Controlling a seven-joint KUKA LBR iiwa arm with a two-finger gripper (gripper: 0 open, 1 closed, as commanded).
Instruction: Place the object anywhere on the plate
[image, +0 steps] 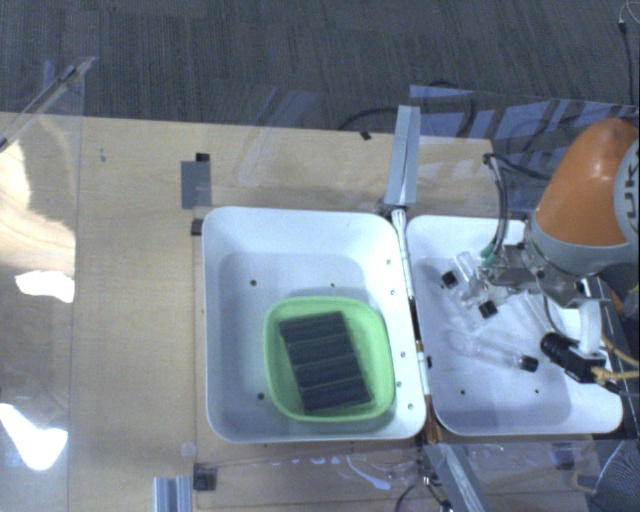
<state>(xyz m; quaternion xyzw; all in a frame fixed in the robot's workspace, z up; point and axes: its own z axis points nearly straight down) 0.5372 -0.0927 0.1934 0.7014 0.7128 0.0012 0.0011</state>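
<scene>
A dark grey ribbed block (322, 360) lies flat on the green plate (280, 390), which sits in the left bin (230, 300). The block rests inside the plate's rim, turned slightly off square. My gripper (472, 290) hangs over the right bin (520, 410), well to the right of the plate and apart from the block. Its dark-tipped fingers (487, 308) stand apart, open, with nothing between them.
The arm's orange band (590, 190) and grey wrist cover the right bin's far right corner. A metal divider post (403, 160) rises behind the seam between the bins. Cables run along the right edge.
</scene>
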